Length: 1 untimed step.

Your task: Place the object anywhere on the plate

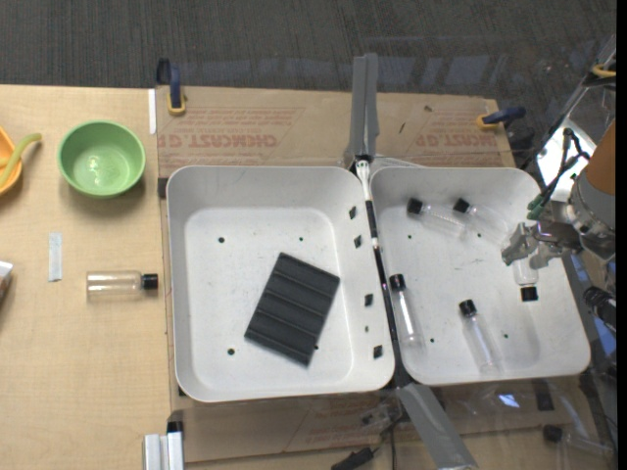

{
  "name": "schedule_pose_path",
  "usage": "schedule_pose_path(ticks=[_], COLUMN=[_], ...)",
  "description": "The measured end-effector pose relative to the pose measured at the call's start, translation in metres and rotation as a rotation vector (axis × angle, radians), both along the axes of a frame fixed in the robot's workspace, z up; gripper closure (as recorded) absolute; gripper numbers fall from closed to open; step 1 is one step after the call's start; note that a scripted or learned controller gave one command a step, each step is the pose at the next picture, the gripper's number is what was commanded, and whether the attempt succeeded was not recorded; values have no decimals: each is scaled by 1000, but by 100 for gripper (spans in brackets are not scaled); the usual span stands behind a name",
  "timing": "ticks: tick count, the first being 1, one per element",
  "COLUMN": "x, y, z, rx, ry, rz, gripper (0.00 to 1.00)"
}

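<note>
A dark grey ribbed plate (293, 308) lies tilted on the floor of the left bin (196, 262). Several clear vials with black caps lie in the right bin (558, 360): one (436, 219) at the back, one (406, 313) by the left wall, one (479, 335) towards the front. My gripper (529, 251) hangs over the right side of that bin. Directly under it is another clear vial (529, 284), its black cap pointing to the front. Whether the gripper touches that vial is hidden.
Left of the bins, on the wooden bench, stand a green bowl (102, 159) and a lying clear bottle (120, 282). Clamps (172, 90) hold the cardboard behind the bins. A metal divider (364, 106) runs between the bins.
</note>
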State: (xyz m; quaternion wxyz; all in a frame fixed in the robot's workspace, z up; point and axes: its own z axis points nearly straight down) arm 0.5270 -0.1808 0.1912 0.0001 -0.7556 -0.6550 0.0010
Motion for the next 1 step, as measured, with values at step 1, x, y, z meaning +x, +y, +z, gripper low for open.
schedule_pose_path(ticks=[1], x=[113], y=[77], z=[57], rx=[-1], ry=[0], rz=[222], gripper=[100])
